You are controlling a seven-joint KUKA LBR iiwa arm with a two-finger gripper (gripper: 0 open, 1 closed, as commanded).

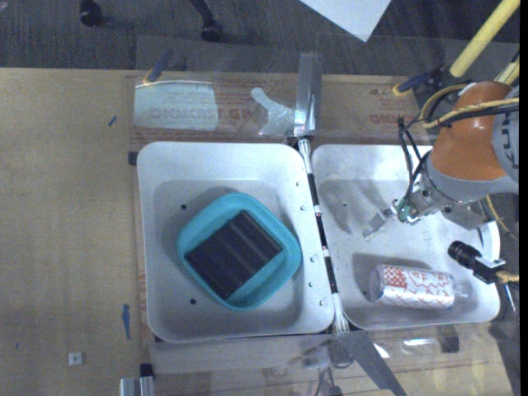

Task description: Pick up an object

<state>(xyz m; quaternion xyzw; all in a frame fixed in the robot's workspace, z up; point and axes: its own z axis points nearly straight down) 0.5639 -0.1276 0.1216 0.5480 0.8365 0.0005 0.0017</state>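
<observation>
Approach step imo: gripper (375,223) is hanging over the right bin (346,167) w/ fingers spread, holding nothing. The can (412,285) is lying just below it, so next it's needing a shift over + descent.

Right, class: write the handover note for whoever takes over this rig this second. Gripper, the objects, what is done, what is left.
Gripper: low over the right bin, in its middle, with nothing between its fingers.
Objects: a red-patterned white tube lies on its side along the right bin's near edge, apart from the gripper. A teal square dish with a dark ridged insert sits in the left bin.
Done: no pick yet.
Left: grasp one object and lift it.
</observation>
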